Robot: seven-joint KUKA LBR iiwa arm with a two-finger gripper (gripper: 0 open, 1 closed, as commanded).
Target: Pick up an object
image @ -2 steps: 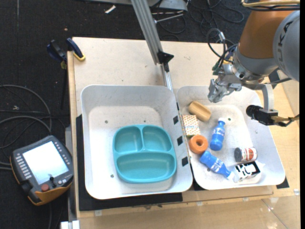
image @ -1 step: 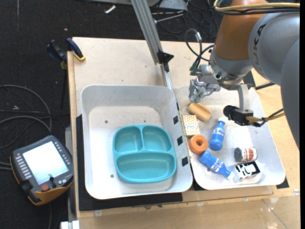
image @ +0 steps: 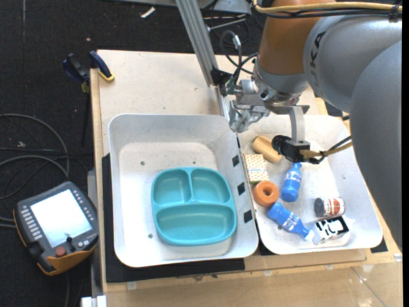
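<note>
My gripper (image: 239,121) hangs over the far left corner of the right bin (image: 358,190), beside the wall between the two bins. Nothing shows between its tips. Just right of it and nearer lies a tan bread roll (image: 267,148). A small patterned box (image: 256,167) sits below that, then an orange ring (image: 265,192). A blue bottle (image: 291,182) stands near the bin's middle, with a second blue object (image: 287,220) lying in front of it. A red and white can (image: 329,206) and a black and white item (image: 332,227) lie at the front right.
The left bin (image: 128,171) holds a teal divided plate (image: 192,204). A slanted metal bar (image: 198,31) runs down to the gripper from the back. A black clip-like part (image: 291,147) on a cable hangs over the right bin. A teach pendant (image: 54,226) lies on the floor at left.
</note>
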